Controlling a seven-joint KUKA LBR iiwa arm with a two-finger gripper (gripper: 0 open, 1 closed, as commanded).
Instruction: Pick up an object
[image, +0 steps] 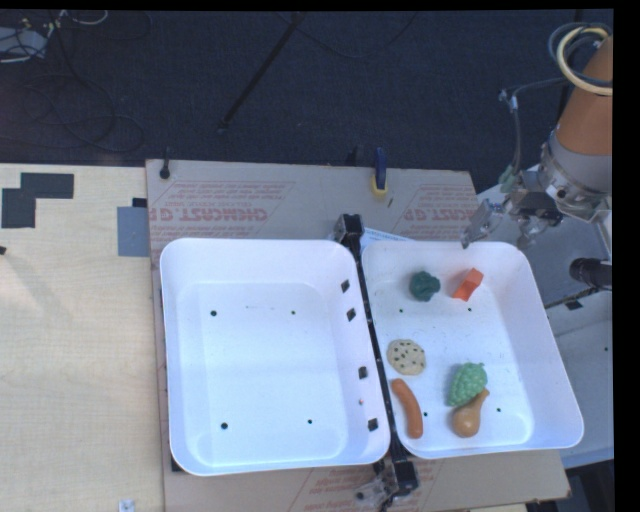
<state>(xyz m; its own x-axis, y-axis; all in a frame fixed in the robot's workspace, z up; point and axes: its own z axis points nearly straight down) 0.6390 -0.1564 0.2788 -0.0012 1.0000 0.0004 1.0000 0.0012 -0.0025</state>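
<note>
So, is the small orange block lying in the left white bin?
No, the small orange block lies in the right white bin, beside a dark green lump.

Cardboard sheet (260, 205) under bins; blue clamp (380, 170).

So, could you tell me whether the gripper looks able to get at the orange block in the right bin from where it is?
Probably yes: the gripper hovers at the right bin's far rim, and the orange block lies close by, with open floor around it.
</note>
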